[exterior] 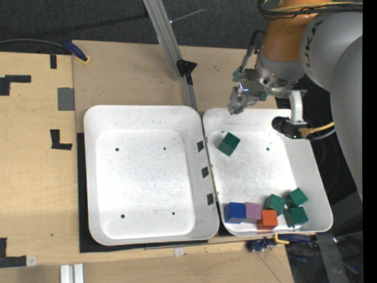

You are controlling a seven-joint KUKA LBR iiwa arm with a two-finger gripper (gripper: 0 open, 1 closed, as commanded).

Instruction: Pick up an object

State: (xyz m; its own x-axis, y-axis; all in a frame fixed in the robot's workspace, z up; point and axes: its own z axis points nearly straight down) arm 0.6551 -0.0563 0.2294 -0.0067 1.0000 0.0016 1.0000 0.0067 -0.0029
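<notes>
Currently the jaws (238, 106), whose state I cannot tell, hang above the right bin's (306, 158) far rim, with the lone green block (228, 143) just below them, tilted, so a straight descent may strike the rim or nudge it aside.

You are looking at a robotics lab test bench. The evidence is the flat tan wooden benchtop (35, 158) marked with black tape pieces (57, 139), the two shallow white plastic bins (147, 114), and the slanted grey aluminium mounting rail (162, 22).
</notes>
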